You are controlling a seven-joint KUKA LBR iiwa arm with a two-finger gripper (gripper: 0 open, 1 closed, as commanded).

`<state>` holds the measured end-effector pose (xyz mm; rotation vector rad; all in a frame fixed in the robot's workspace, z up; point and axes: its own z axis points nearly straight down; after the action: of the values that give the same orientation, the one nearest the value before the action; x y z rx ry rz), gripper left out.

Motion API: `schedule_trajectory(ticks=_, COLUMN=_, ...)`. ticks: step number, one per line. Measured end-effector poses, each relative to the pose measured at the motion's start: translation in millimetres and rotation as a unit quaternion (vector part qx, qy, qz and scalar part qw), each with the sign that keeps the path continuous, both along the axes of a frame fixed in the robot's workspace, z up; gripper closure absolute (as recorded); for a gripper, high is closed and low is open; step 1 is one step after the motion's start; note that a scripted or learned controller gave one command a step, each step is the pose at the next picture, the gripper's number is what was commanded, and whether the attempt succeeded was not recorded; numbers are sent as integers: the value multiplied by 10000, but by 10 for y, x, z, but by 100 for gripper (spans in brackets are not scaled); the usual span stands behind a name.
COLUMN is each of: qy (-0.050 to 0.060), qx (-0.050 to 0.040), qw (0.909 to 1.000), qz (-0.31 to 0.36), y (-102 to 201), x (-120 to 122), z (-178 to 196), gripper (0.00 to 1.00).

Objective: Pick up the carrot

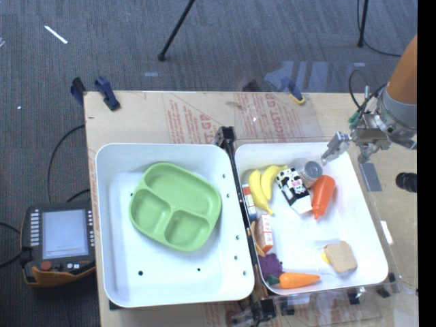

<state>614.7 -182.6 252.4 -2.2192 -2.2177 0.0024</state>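
While the grey arm with its orange band reaches in from three o'clock, its two-finger gripper (pixel 347 148) hangs over the upper right rim of the right shallow white bin (pixel 377 234), and the jaws look spread fairly wide with nothing between them. The small orange carrot with a green top (pixel 298 280) lies flat on the bin floor at about six o'clock in that bin, pointing toward three o'clock, well apart from the gripper. It sits just beside a small purple toy (pixel 272 267) and near a tan slice of toy bread (pixel 340 256). My guess is the arm is poised high and clear so it can drop down without brushing the clutter.

Up at twelve o'clock in the same bin lie a yellow plastic banana bunch (pixel 262 183), a black-and-white cow-print carton (pixel 293 187) and an orange-red bottle (pixel 321 195), loosely tumbled, touching one another. A small printed juice box (pixel 263 231) leans along the bin's nine o'clock wall.

The left shallow white bin (pixel 109 251) holds a light green divided plastic tray (pixel 176 206), lying flat. Both bins rest on a pale wooden table (pixel 170 118) printed with red markings. Dark grey carpet (pixel 204 33) surrounds it, with a handheld control pendant (pixel 58 242) at nine o'clock and tripod legs (pixel 178 22) at twelve.
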Motion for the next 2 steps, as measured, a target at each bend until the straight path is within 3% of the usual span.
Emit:
schedule_trajectory(ticks=1, qy=83, qx=31, qw=9995, qz=291, y=-279, x=-586, z=-1450, gripper=0)
schedule_trajectory(ticks=2, qy=39, qx=28, qw=9993, qz=360, y=-32, x=-1404, z=-1699, gripper=0)
